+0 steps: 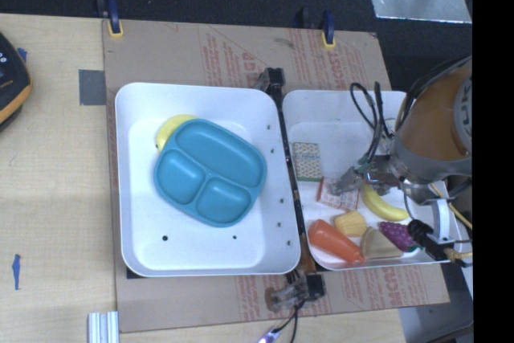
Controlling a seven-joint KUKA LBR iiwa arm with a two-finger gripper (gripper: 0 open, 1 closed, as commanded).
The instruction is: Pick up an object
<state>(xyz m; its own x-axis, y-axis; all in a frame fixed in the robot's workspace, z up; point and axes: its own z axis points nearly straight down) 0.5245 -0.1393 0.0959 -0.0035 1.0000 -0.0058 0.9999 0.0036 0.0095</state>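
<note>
The right bin [337, 112] holds toy food near its front: an orange carrot [333, 242], a yellow corn piece [350, 222], a beige wedge [377, 243], purple grapes [396, 234] and a yellow banana [382, 205]. A small patterned green card [306, 160] and a red-edged packet [330, 193] lie toward the middle. My gripper [353, 181] hangs low over the bin, just above the packet and left of the banana. The arm's orange band [438, 120] covers the bin's right side.
The left bin [144, 253] holds a blue divided plate [210, 171] lying over a yellow object [170, 129]. Black cables [371, 112] loop over the right bin's back. Clamps [327, 24] pin the cardboard at the far edge. A yellow-black device [11, 80] lies far left.
</note>
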